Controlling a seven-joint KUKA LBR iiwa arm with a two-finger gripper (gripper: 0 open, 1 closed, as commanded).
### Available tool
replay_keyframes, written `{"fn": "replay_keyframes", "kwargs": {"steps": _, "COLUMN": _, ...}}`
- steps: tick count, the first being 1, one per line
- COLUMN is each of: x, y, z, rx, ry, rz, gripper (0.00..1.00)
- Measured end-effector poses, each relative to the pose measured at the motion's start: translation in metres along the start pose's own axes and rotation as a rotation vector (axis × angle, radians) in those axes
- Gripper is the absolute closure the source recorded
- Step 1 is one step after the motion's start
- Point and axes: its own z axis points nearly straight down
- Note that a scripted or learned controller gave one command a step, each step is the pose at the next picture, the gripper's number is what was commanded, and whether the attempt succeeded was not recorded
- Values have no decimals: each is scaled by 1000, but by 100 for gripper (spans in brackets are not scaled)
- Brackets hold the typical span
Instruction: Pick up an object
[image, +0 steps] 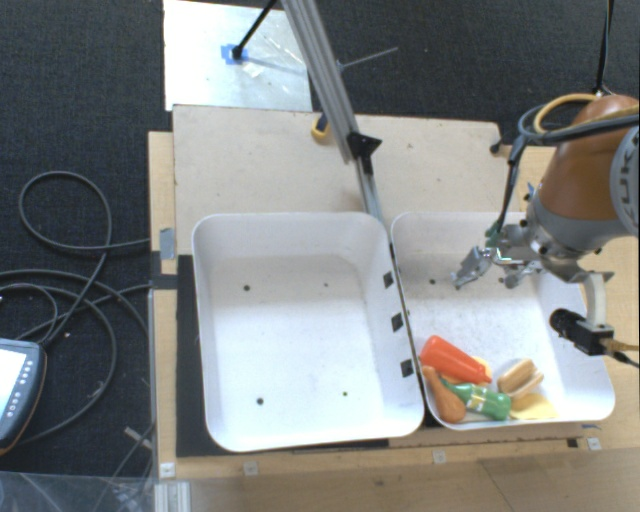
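Overhead view of the bench, read left to right. The left bin sits beside the right bin, whose near edge carries the objects in a tight cluster: an orange carrot-like piece, a smaller orange piece below it, a green bottle-shaped toy, and a tan bun-like item toward the near right corner. The gripper hangs over the far part of the right bin, well apart from the cluster, holding nothing; how wide it stands cannot be told. A sound pick probably means travelling toward the near edge, choosing an outer object, and descending squarely over it.
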Motion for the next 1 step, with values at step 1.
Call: {"fn": "replay_keyframes", "kwargs": {"steps": 1, "x": 0, "y": 1, "z": -2, "rx": -5, "ry": -1, "rz": 1, "gripper": 0}}
